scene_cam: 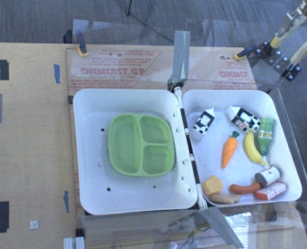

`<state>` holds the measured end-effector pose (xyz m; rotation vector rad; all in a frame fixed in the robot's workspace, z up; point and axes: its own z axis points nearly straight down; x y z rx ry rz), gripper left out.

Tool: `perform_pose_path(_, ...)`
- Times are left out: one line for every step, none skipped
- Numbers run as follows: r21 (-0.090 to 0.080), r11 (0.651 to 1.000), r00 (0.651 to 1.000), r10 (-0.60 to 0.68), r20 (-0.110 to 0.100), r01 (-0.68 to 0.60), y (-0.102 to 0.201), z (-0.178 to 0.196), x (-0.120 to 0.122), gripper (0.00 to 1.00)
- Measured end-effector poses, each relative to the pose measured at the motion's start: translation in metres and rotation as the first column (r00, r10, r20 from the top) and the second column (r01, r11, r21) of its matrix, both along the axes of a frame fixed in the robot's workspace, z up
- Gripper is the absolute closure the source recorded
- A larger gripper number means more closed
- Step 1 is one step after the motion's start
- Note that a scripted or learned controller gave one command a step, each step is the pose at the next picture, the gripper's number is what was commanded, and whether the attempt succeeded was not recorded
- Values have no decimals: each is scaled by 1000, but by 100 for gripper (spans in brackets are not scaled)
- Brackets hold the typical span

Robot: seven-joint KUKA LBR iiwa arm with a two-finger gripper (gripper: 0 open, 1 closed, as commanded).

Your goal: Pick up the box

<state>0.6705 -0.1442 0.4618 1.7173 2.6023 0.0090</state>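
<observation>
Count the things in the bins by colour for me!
Green: 2, plate, bottle
Black-and-white: 2, cartons
Orange: 2, carrot, cheese
Yellow: 1, banana
Red: 2, sausage, box
Tan: 1, bread
White-and-grey: 1, can
Total: 11

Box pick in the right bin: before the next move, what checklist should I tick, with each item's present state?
1. Target settled: cannot tell. The red-and-white box, the left cow-print carton and the right cow-print carton could each be "the box".
2. All three candidates lie in the right bin: ok.
3. Room around the red-and-white box: not ok. The small can and sausage crowd it, and the bin's corner wall is close.
4. Left cow-print carton apart from the carrot: ok.
5. Right cow-print carton apart from the green bottle: cannot tell.
</observation>
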Motion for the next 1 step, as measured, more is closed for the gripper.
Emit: perform_pose_path(6, 998, 998, -61, -19, 61, -52, -102, -27, 100)
